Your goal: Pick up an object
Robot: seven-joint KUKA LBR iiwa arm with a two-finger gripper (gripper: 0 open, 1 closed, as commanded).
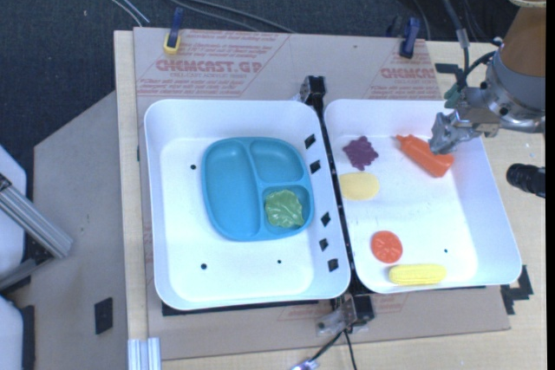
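The right bin [486, 212] holds several toy foods. An orange carrot [420, 153] lies tilted near its far side. A purple grape bunch [360, 152] and a yellow lemon [358, 185] sit by the left wall. A red-orange tomato [387, 246] and a yellow corn cob [417, 275] rest near the front. My gripper [444, 140] hangs low over the carrot's right end, close to it or touching it. The arm's grey wrist comes in from the right above it.
In the left bin [165, 212] sits a blue divided plate [234, 186] with a green leafy piece [284, 208] in its small front compartment. A black divider [323, 178] runs between the bins. Clamps and cables lie along the far board edge.
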